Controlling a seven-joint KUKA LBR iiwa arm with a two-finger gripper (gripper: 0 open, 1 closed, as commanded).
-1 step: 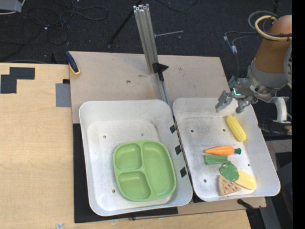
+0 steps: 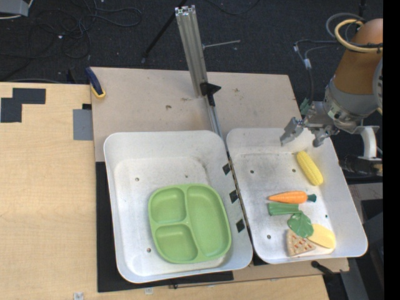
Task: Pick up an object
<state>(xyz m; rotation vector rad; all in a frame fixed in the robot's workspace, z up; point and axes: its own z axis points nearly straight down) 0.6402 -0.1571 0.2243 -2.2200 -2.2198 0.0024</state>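
Observation:
In the right bin [image 2: 262, 167] lie a yellow corn cob [image 2: 309, 167], an orange carrot [image 2: 290, 197] with a green top, a dark green leafy piece [image 2: 299, 222], a pale yellow wedge [image 2: 322, 235] and a brown waffle-like piece [image 2: 299, 245]. My gripper [image 2: 305, 135] hangs over the bin's far right corner, just above and behind the corn cob. Its two grey fingers are spread apart with nothing between them.
The left bin [image 2: 125, 167] holds a green divided tray [image 2: 187, 222]. An upright aluminium post [image 2: 192, 49] stands behind the bins on the brown board. A blue and yellow tool [image 2: 95, 83] lies at the board's far left corner.

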